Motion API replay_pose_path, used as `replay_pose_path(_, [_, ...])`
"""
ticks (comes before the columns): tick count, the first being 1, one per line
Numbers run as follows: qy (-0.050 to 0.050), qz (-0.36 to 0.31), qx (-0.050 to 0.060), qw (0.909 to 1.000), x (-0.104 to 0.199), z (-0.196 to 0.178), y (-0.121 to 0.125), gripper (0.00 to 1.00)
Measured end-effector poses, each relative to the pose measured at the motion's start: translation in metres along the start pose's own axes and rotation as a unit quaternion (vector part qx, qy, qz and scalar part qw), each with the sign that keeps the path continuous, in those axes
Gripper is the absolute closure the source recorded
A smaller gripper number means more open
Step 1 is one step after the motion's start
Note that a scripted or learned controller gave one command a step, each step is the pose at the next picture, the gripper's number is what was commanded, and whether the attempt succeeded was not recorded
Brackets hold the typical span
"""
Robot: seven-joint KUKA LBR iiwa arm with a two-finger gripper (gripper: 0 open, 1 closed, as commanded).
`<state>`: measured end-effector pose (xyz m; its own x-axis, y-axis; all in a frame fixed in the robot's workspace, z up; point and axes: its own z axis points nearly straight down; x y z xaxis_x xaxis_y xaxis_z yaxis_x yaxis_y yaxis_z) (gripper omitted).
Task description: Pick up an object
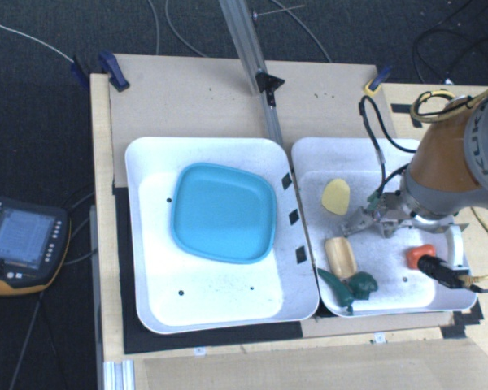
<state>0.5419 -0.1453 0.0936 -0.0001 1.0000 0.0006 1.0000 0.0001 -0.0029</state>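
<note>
The right bin [309, 162] holds a pale yellow rounded piece [336, 196], a tan cylinder-like block [340, 256], a dark green toy [349, 286] at the front edge and a small orange object [419, 256]. My gripper [376, 220] reaches in from the right, low over the bin floor, between the yellow piece and the tan block. Its metal fingers point left and nothing shows between them. The grey wrist with its orange band [439, 165] rises above the bin's right side.
The left bin [143, 218] carries a blue square plate [224, 212]. A metal pole [246, 35] slants over the gap between the bins. A black cable [374, 136] loops by the wrist. A teach pendant [20, 242] lies off the bench at left.
</note>
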Motion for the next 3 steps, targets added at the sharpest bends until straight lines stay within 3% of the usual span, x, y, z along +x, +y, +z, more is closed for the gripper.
replay_pose_path(1, [0.0,0.0,-0.002,1.0,0.0,-0.013,0.001,1.0])
replay_pose_path(3, [-0.001,0.0,-0.004,1.0,0.005,-0.115,0.011,1.0])
